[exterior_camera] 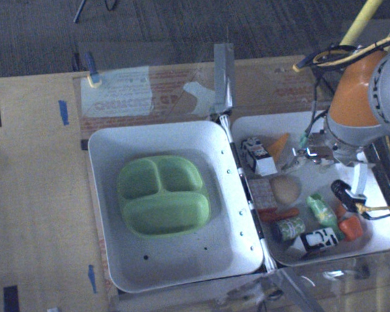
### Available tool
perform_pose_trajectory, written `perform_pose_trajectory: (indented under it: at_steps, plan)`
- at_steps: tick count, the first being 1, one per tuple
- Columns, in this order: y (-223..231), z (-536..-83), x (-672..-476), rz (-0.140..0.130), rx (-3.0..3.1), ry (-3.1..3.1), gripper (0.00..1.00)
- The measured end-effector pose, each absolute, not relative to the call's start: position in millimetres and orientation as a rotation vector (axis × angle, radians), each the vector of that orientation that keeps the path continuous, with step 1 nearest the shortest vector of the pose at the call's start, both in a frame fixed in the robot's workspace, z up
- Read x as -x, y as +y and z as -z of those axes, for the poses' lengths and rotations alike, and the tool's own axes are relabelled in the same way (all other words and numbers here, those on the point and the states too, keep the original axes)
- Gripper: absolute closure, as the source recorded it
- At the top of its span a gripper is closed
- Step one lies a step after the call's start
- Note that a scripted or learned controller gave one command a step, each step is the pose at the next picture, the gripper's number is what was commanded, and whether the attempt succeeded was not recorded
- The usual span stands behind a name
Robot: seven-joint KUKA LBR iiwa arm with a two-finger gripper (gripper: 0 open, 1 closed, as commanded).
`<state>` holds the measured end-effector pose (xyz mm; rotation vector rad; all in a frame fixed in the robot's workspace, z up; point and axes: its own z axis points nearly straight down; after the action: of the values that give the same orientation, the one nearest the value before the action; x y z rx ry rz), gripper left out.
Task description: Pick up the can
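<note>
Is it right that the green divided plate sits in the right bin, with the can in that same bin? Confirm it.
Not quite. The camera view shows the green divided plate lying in the left bin. The can does lie in the right bin, among the other small items.

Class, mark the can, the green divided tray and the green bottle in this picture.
can (288, 229), camera view: middle of its dark side, lying in the right bin.
green divided tray (163, 195), camera view: centre ridge, in the left bin.
green bottle (319, 210), camera view: its body.
</note>
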<state>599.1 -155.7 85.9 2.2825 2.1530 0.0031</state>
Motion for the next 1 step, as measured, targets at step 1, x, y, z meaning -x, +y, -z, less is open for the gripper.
perform_pose_trajectory:
  at_steps: [1]
  plan:
    - [-200.6, -86.7, -638.4, -0.007, -2.314, 2.124, 0.0]
